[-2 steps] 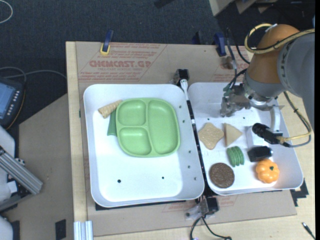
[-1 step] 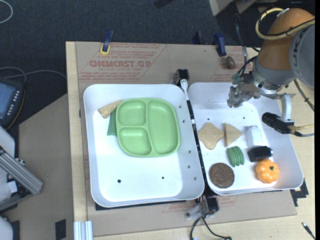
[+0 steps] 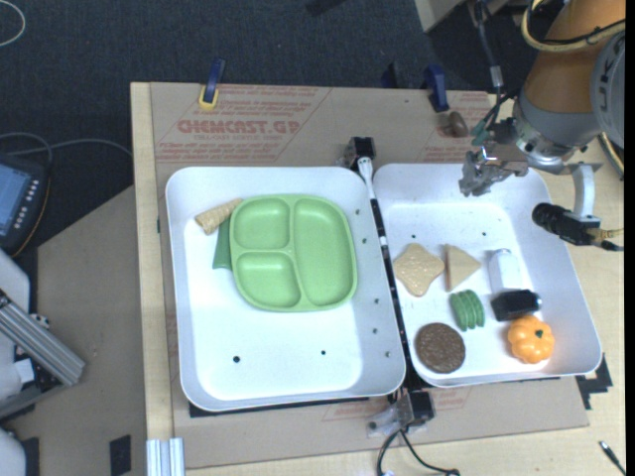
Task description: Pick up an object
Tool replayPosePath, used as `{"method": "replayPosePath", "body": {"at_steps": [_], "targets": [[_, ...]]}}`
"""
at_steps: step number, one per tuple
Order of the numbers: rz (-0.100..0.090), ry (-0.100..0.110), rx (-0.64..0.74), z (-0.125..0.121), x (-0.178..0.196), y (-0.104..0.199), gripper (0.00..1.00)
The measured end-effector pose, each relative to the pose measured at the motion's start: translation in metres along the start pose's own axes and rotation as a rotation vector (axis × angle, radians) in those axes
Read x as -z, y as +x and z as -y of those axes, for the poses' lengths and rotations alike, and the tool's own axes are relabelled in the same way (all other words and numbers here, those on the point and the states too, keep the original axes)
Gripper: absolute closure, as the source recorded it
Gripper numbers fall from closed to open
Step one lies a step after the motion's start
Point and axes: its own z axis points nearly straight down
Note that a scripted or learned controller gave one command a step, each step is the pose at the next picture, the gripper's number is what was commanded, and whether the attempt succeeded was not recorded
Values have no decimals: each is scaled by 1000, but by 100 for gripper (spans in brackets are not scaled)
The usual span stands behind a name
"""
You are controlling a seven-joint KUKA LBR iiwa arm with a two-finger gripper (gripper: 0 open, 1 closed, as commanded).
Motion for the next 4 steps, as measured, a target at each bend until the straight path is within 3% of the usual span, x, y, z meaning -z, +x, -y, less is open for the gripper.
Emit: {"method": "replayPosePath", "body": {"at_steps": [1,2,4], "targets": [[0,1,-1,-1,30,0,100],[-3,12,0,46,31,27,100],[-4,12,1,115,33,90,100]]}}
